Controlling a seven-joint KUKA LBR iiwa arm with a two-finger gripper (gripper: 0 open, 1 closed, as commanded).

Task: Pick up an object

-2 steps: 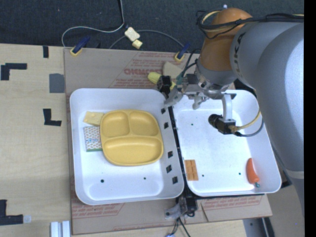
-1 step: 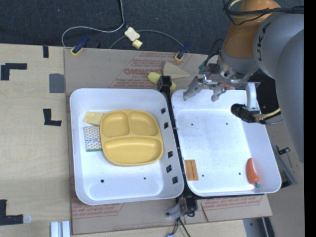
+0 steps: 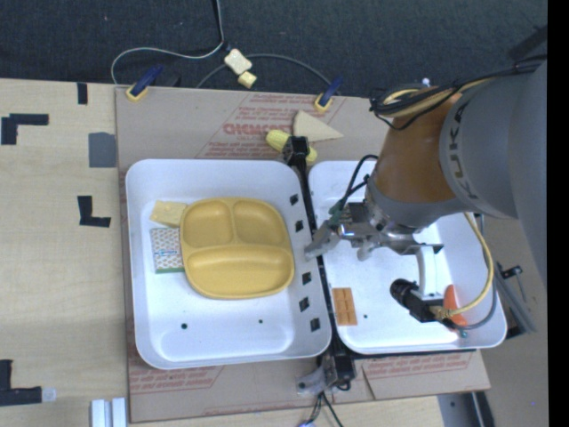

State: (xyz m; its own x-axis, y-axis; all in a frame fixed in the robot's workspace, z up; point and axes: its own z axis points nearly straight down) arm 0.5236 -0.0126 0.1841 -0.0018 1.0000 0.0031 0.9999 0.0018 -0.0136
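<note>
Two bins: left bin, right bin
Yellow tray: one, left bin
Cards at its 9 o'clock: two
Gripper: open or closed, cannot tell

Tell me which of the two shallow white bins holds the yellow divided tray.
The left white bin holds the yellow three-compartment plastic tray. The right white bin, under the grey arm's gripper, holds a small orange-labelled card instead.

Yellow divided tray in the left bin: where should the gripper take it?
Probably the yellow tray by its right rim, coming straight down. It lies flat, too wide to span, and that edge faces the gripper, away from the small packets at its left.
</note>
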